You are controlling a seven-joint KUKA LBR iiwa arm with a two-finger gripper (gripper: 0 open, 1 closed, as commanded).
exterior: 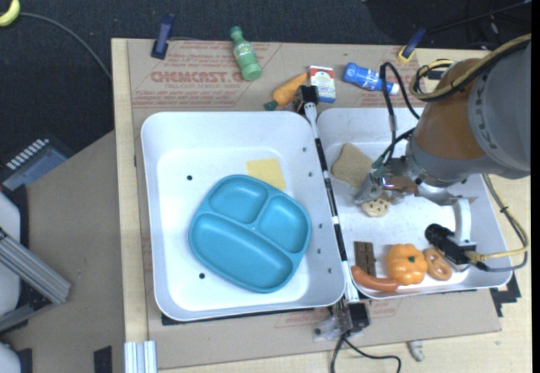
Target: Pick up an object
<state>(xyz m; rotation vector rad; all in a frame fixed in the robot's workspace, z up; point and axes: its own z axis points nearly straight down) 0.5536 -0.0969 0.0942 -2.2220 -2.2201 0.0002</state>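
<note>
**Gripper low in the right bin, beside a cookie and a slice of bread**

The gripper (377, 188) sits down inside the right bin (498, 278), near its left wall, at the end of the grey arm (472, 122) with its orange band, which comes in from the right. Whether it is wide, narrow or holding anything cannot be told from this angle.

Just below the gripper lies a small round cookie (375, 208), touching or nearly touching it. Just up and to the left is a tan slice of bread (350, 164).

Along the bin's near edge sit a brown chocolate bar (364, 255), an orange sausage (372, 280) curving below it, a small orange pumpkin (405, 263) and a pretzel (438, 263), close together in a row.

The left bin (169, 219) holds a blue divided plate (249, 232), and a yellow cheese slice (267, 171) lies just beyond the plate's far rim.

On the tabletop (135, 194) behind the bins are a green bottle (245, 54), a dark blue marker (162, 36), a carrot (288, 89), a small red-and-white carton (321, 83) and a blue-and-white can (364, 77) lying on its side.
</note>
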